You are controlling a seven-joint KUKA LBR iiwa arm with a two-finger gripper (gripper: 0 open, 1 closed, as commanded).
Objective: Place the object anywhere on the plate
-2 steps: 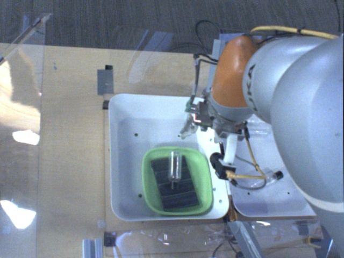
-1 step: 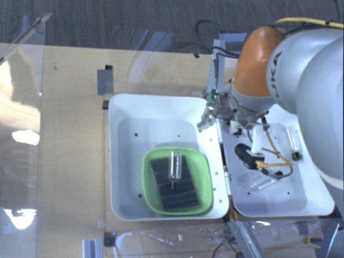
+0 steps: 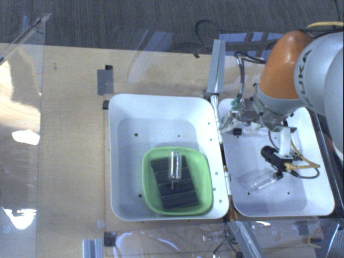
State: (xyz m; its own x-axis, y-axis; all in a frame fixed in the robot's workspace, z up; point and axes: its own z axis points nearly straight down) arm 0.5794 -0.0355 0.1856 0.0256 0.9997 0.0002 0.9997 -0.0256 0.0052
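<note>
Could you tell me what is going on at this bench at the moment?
A grey and orange robot arm reaches in over the back part of the right bin. A clear plastic piece lies on that bin's floor, nearer the front. In the left bin, a green plate holds a black ridged block with a clear tube lying on top of it.

Green plate [image 3: 147,176], front of L bin [image 3: 123,144]; clear tube [image 3: 175,166] lying atop black ridged block [image 3: 174,191] on it
</note>
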